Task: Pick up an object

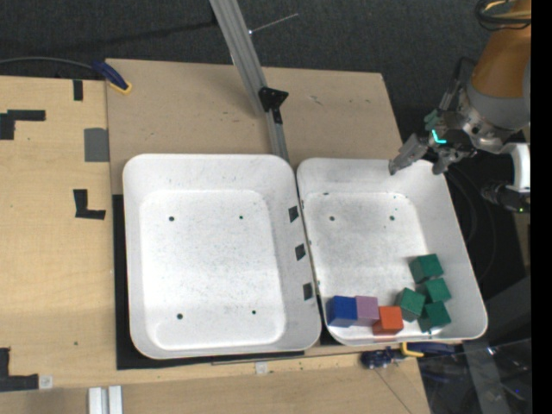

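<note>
- gripper [420, 156] hangs over the right bin's [362, 172] far right corner; fingers spread apart, nothing between them
- blocks cluster at its near edge: blue block [342, 310]; purple block [366, 308]; orange block [390, 319]; green blocks [429, 293]

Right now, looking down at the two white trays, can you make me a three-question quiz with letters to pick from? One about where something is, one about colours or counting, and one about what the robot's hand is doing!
1. Where are the blocks?
A. Spread over the left bin
B. In the near corner of the right bin
C. On the wooden bench

2. How many green blocks are there?
A. One
B. Two
C. Four

3. What is the end effector doing?
A. Holding the blue block
B. Hanging over the far right corner of the right bin with nothing in it
C. Pressing on the orange block

Answers:
1 B: the blue block, purple block, orange block and green blocks all crowd the right bin's near corner.
2 C: four green blocks sit clustered.
3 B: the end effector is far from every block, and nothing sits between its fingers.
</note>
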### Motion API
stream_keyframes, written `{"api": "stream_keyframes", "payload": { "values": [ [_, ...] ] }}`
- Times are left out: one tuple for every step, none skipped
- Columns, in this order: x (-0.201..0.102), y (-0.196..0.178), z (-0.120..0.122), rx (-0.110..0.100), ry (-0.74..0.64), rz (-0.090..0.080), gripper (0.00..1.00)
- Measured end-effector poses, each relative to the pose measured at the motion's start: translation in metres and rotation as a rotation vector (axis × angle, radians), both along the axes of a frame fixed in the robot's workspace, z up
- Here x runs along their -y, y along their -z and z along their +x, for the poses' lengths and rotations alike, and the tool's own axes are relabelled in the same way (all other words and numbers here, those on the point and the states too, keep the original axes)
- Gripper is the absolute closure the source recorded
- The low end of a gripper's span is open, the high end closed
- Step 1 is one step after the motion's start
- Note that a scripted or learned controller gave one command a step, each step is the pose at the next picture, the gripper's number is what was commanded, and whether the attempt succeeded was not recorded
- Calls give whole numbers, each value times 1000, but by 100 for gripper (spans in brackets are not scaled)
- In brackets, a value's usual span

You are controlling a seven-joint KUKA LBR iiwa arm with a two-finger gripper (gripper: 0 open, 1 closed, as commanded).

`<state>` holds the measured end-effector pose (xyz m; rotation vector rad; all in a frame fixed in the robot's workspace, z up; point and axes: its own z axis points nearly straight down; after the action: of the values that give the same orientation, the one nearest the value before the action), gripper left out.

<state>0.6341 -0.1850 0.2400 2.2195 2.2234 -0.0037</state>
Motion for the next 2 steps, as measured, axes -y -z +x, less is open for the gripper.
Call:
{"api": "stream_keyframes", "payload": {
  "values": [
    [-9,50,-5,-4,0,1,0],
    [-5,95,-7,-4,1,1,0]
  ]
}}
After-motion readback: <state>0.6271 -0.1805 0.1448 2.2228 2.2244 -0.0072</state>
